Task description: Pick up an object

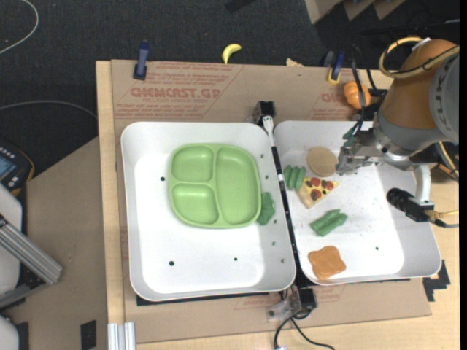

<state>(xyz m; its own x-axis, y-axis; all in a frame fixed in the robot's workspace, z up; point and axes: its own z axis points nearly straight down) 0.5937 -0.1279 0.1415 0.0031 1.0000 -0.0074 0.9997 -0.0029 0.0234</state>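
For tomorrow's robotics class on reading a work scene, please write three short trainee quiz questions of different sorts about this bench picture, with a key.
1. True or false: the green divided plate lies in the left bin.
2. Which lies nearest the gripper? A pizza slice B tan round piece C orange toast
3. Fill in: the banana lies on the ____ board, outside both bins.

Key: 1 true; 2 B; 3 cardboard

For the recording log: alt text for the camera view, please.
A grey and orange arm's gripper hangs over the right white bin, beside a round tan cookie, pizza slice, green toy vegetables and orange toast. The left white bin holds a green divided plate.
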